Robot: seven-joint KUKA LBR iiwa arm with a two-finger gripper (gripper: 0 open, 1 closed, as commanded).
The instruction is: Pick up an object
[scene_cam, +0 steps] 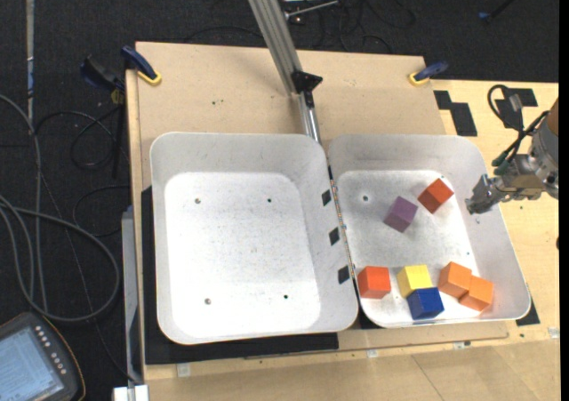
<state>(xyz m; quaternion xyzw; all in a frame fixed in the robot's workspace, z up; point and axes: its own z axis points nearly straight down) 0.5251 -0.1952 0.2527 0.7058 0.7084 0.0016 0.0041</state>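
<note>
The tool (477, 199) hangs over the right bin's (462, 159) right rim, near the tabletop's (222, 92) right edge; its opening cannot be told. Nearest lies a red-orange cube (435, 195), corner pointing forward, with no clear long axis. Beside it sits a purple cube (401, 213). More blocks (427, 288) line the front wall.

Right bin (498, 239) holds blocks: two (401, 213) mid-bin, five (425, 302) along front wall; left bin (169, 239) alongside.

Arm (542, 159) cropped at right edge.
</note>
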